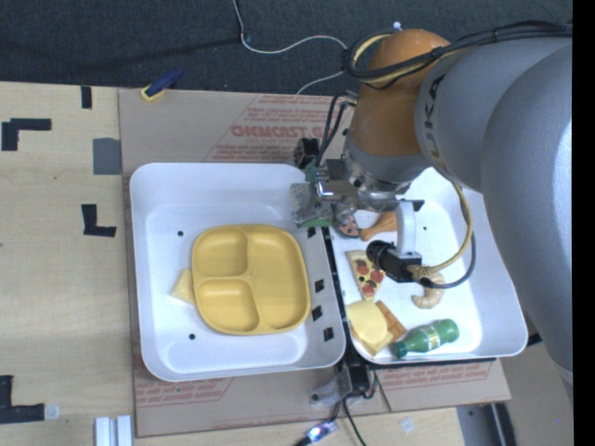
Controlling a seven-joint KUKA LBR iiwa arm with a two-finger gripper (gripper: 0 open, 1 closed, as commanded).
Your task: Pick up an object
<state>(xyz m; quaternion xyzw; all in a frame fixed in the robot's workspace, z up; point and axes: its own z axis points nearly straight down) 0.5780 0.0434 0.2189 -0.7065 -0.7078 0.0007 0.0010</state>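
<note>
Pizza slice (367,276) lies just below gripper (327,214) — apart.

Faint red printed lettering runs upside down across the brown cardboard sheet (244,124) behind the bins, too blurred to read.

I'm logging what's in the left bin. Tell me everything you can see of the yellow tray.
The tray is pale yellow, plastic-looking, squarish with rounded corners and divided into three compartments. It lies flat, open side up, slightly rotated, in the middle of the left bin. A yellow wedge pokes out from under its left edge.
</note>
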